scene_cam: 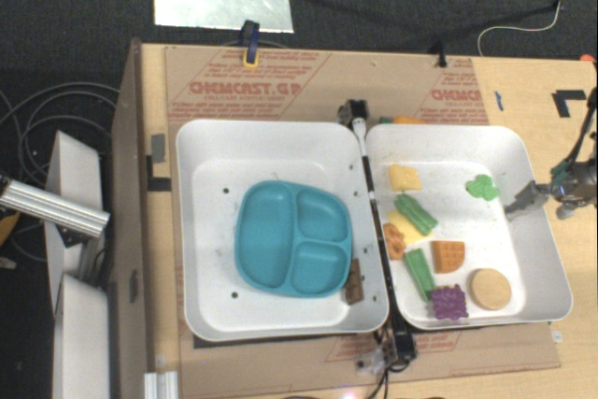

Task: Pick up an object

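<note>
The bench was a brown cardboard-covered top [280, 79] w/ two shallow white plastic bins side by side. The left bin [210, 154] held a teal divided plastic plate [292, 238] and a small brown piece [354, 280] at the plate's near right corner. The right bin [509, 154] held the toy food: a yellow square block [405, 177], a green leafy piece [482, 188], two green long pieces, one in the bin's middle [416, 213] and one nearer [420, 273], an orange waffle-like square [448, 255], a round tan cookie-like disc [490, 288] and a purple grape cluster [448, 302].

The gripper [551, 193] was at the right rim of the right bin, approx. at the height of the green leafy piece. If its fingers were open or closed, I could not tell, and I saw no object between them.

The closest candidate, in my judgement, was the green leafy piece: it lay just to the left of the gripper, inside the bin near the far right corner. It looked compact, w/o clear long axis. So the coming move probably needed a short reach to the left and then down.
</note>
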